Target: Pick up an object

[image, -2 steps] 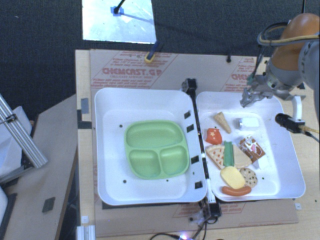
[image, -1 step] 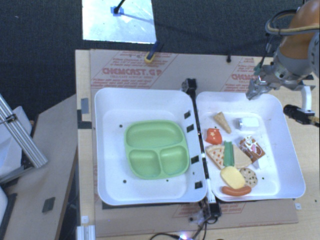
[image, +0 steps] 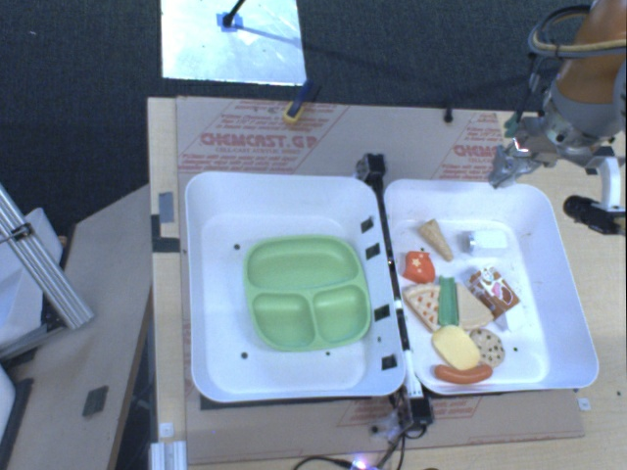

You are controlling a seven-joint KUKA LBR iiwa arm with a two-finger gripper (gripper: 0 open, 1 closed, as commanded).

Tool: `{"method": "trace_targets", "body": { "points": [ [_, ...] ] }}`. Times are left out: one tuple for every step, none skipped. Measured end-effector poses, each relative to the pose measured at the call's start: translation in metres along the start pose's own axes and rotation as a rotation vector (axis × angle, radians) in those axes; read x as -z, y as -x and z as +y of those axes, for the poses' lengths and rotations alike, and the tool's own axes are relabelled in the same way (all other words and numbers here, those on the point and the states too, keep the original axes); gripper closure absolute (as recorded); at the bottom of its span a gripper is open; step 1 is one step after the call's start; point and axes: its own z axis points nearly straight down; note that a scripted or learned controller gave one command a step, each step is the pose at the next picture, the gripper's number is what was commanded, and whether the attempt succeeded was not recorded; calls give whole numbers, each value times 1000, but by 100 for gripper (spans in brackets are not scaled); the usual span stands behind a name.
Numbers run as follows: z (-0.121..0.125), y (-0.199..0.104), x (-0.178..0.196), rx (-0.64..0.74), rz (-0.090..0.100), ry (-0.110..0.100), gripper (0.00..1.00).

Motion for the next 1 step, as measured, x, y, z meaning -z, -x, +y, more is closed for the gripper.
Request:
{"method": "trace_targets", "body": {
  "points": [
    [-49, -35, -3, 1, 2, -7, 100]
  ]
}}
